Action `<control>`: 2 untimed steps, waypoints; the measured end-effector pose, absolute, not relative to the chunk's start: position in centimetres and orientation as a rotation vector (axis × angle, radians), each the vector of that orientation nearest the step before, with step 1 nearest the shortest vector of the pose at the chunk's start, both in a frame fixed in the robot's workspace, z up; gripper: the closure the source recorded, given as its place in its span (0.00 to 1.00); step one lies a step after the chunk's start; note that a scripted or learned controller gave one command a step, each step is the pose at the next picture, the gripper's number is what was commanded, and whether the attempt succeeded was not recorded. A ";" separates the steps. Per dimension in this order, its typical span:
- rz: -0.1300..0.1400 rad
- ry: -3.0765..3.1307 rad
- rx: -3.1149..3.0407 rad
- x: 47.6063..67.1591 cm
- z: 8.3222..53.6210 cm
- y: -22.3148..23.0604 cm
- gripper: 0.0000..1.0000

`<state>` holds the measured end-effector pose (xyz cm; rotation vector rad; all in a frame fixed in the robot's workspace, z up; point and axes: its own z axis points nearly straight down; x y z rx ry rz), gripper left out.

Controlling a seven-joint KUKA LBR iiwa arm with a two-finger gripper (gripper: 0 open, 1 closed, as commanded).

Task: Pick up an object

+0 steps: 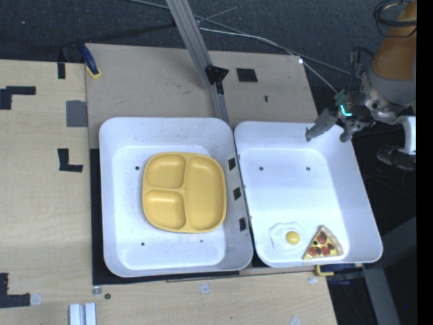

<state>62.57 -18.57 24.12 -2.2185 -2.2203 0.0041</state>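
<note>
Plate (184,192) sits in the left bin (122,134), far left of gripper (329,126). Egg (286,236) and pizza (323,243) lie well below it, right bin (352,181) front. Both look light, stiff, flat; prob. pinch pizza across its edges. Fingers (318,128) spread apart, nothing betw. them.

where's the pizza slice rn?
Camera view: pizza slice lies in the right bin's near-right corner, just right of the fried egg, far from the claw.

Yellow plate (184,192), white bins (122,141), red-spotted pizza slice (323,244).
</note>
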 end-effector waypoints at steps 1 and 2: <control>0.002 -2.223 -2.220 62.6 24.2 -18.6 0.00; 0.008 -2.219 -2.218 62.3 18.1 -19.2 0.00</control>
